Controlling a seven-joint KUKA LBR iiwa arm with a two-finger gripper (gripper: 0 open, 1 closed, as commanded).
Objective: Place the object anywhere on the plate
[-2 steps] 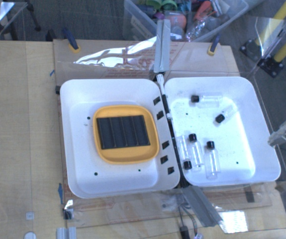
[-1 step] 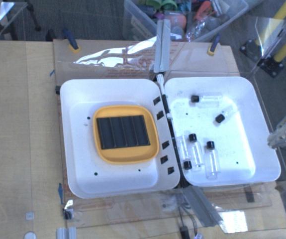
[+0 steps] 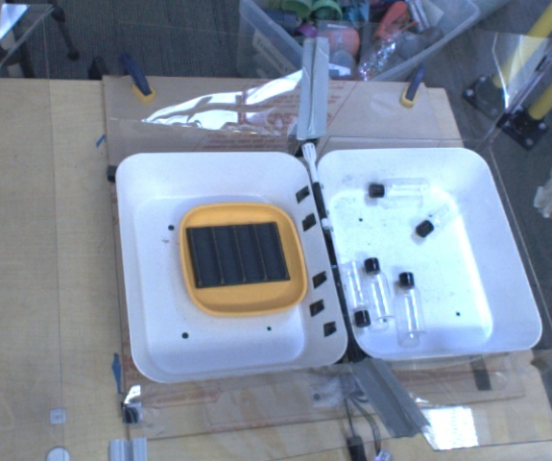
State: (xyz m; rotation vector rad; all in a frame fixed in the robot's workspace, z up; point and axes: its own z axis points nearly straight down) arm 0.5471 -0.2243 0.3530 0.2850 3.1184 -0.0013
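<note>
The yellow plate (image 3: 244,257) with a dark ridged middle sits in the left white bin (image 3: 151,190). 5 small clear vials with black caps lie in the right white bin (image 3: 506,257) (all apart from the plate): 1 (image 3: 398,190) near the top, 1 (image 3: 437,221) tilted, and 3 (image 3: 383,296) close together lower down. I cannot tell how the gripper stands.
</note>
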